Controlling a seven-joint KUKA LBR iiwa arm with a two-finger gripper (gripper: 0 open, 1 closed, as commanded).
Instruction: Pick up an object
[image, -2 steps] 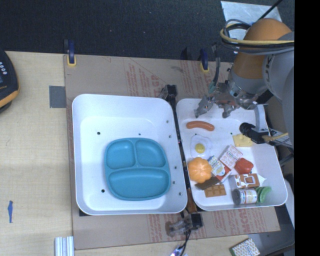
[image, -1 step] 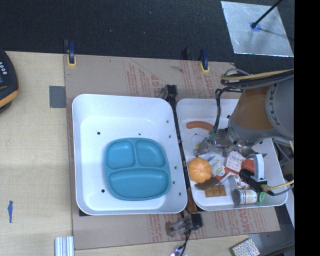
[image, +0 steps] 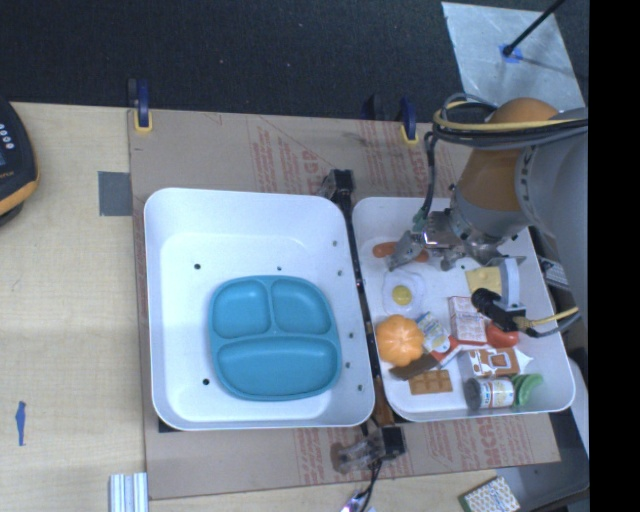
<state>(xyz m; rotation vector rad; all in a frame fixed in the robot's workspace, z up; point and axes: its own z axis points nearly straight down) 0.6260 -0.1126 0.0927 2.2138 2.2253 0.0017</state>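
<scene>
Reaching into the right shallow white plastic bin (image: 560, 385) from the right, the grey arm with the orange band (image: 500, 170) is hanging its end effector (image: 432, 245) low over that bin's far end, and whether it is released or clenched I cannot tell at this angle. Nothing is showing in its grasp, so the pick is looking not yet made.

Just beside the end effector, toward the left bin, a small slim orange-red piece (image: 385, 249) is lying; slightly nearer the camera than the end effector, a flat white fried-egg toy with a yellow yolk (image: 402, 295) is resting. To do this step well, I judge the arm should be centring over one isolated item before descending, since the flat egg is offering little to pinch.

Farther toward the camera from the end effector, a round orange fruit toy (image: 399, 340) is sitting against the bin's left wall, with a brown waffle-like block (image: 430, 381), a red-and-white packet (image: 466, 322), a small labelled can (image: 489, 392) and a green piece (image: 527, 384) crowding the near end.

Well to the end effector's left, the left shallow white plastic bin (image: 180, 230) is holding a blue three-compartment plastic plate (image: 275, 335), its compartments bare. Both bins are standing on the wooden table (image: 60, 300).
</scene>
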